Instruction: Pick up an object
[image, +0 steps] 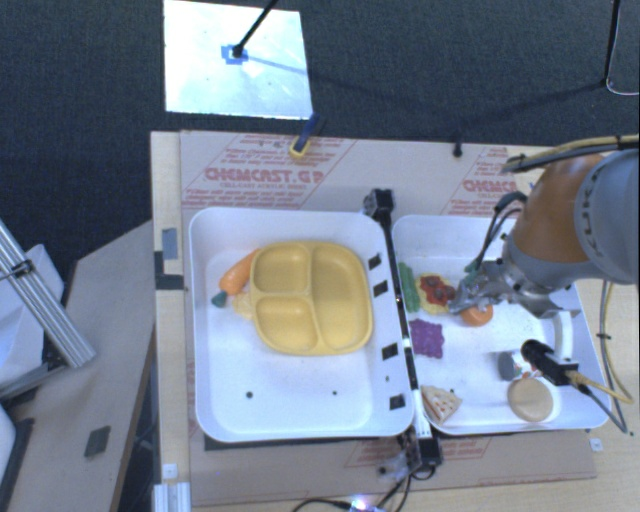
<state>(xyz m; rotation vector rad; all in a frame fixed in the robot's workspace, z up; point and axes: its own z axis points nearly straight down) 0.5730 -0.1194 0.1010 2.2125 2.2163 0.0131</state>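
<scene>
The arm reaches into the right bin and its gripper sits low over the bin floor, right at a small orange piece. That piece looks like the one being tried for. It lies near the middle of the bin, just under and slightly in front of the gripper's tip. From up here the wrist hides the tip, so I cannot tell whether the jaws are open, closed or gripping anything. I would judge the step to be the reach or the close on the piece, with no lift begun. The next move calls for the jaws to close squarely on the orange piece and then rise straight up. They need to keep clear of the red and yellow piece just beside it.

Other things in that bin are a green strip by the left wall, a purple lump, a grey block, a pale round piece and a tan wedge in the near corner. The left bin holds a yellow divided plate with a toy carrot touching its left edge.

Both bins rest on a worktop covered by a pale sheet with red lettering. Around it is dark carpet, with a shiny square panel lying beyond the far edge.
</scene>
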